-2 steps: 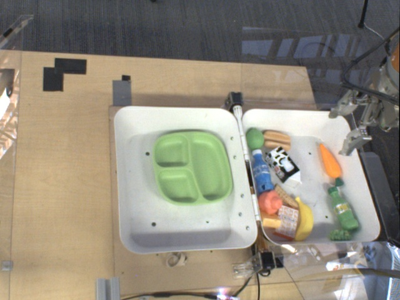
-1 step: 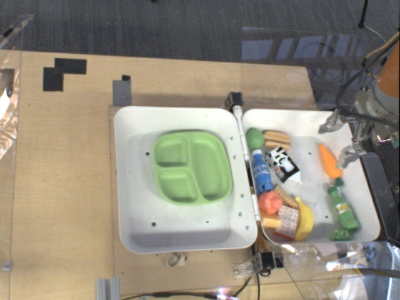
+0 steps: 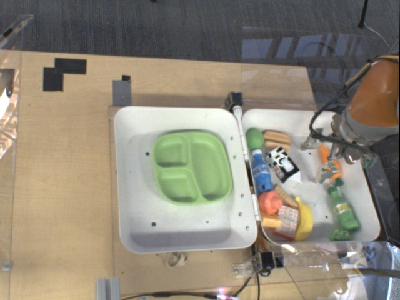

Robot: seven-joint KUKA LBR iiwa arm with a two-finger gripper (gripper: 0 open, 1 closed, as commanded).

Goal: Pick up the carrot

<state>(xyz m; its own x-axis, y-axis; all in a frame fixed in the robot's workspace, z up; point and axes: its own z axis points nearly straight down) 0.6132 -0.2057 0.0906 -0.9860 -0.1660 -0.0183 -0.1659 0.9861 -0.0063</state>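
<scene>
two white bins sit side by side on the bench. the left bin (image 3: 134,230) holds a green tray (image 3: 190,167); the right bin (image 3: 372,220) is crowded with toy food. the arm (image 3: 378,99) reaches in from the right and the gripper (image 3: 331,161) hangs over the right part of that bin, right above the carrot (image 3: 326,154), an orange piece lying near the bin's right side. whether the tool is released, clenched or grasping cannot be told from this slant, so i would not count the carrot as held.

clutter is the main risk, as i judge it. a green bottle (image 3: 342,208) lies just near of the carrot, touching or close to it, and could be nudged or caught along with it. the carrot is slim and partly under the tool, so a descent slightly off line could pinch one end and let it swing out, or push it flat against the bin floor. further left, the cow block (image 3: 282,162), blue bottle (image 3: 261,174), banana (image 3: 304,220) and hotdog (image 3: 277,136) lie well apart and look safe from a bump.
</scene>
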